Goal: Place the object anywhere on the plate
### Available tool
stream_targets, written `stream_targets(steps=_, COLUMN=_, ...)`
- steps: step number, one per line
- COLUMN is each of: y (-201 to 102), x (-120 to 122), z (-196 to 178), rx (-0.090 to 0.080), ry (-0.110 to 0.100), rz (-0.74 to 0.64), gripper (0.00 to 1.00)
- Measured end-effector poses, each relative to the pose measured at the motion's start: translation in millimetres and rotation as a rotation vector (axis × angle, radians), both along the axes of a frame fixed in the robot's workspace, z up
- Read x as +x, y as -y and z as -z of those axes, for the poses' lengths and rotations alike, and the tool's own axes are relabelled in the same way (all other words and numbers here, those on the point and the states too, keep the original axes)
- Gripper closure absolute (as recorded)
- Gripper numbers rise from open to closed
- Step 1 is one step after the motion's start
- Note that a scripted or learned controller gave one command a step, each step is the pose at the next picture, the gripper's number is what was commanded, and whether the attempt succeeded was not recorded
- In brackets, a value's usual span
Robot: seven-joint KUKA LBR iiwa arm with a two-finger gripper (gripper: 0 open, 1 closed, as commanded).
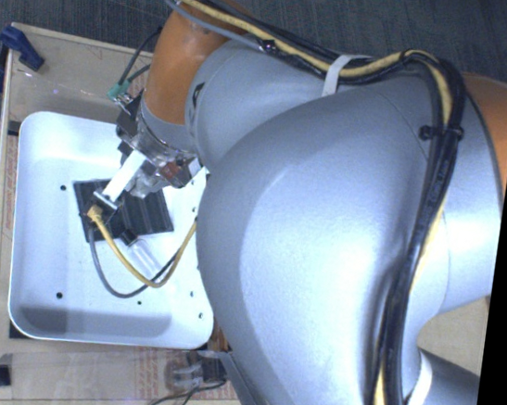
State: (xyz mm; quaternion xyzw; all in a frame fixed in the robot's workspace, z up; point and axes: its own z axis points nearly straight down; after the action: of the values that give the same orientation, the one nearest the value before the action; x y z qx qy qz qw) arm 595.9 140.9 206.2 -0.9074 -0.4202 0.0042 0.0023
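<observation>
A: Arm (322,244) status?
B: Smooth grey casing, orange band, blocks most of the right side. One white bin (55,216) visible at left, glossy, rounded corners, on the wooden desk (78,51).
A: Tool?
B: The tool (128,198) sits low in that bin, over a flat dark rectangular piece (144,217). Can't tell its opening or whether it holds anything.
A: Cabling?
B: One yellow and one black cable (131,273) loop across the bin floor. Can't make out the plate or the object.
</observation>
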Motion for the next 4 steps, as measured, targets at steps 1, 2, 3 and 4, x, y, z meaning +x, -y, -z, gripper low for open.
stream_targets(steps=1, y=31, x=6, z=106, rx=0.001, ry=0.006, rz=0.129, gripper=1.00)
stream_targets(steps=2, y=30, x=47, z=115, rx=-0.002, ry=0.007, rz=0.323, gripper=1.00)
stream_targets(steps=3, y=30, x=48, z=114, rx=0.000, ry=0.009, rz=0.325, gripper=0.00)
stream_targets(steps=4, y=28, x=48, z=104, rx=0.002, ry=0.008, rz=0.319, gripper=1.00)
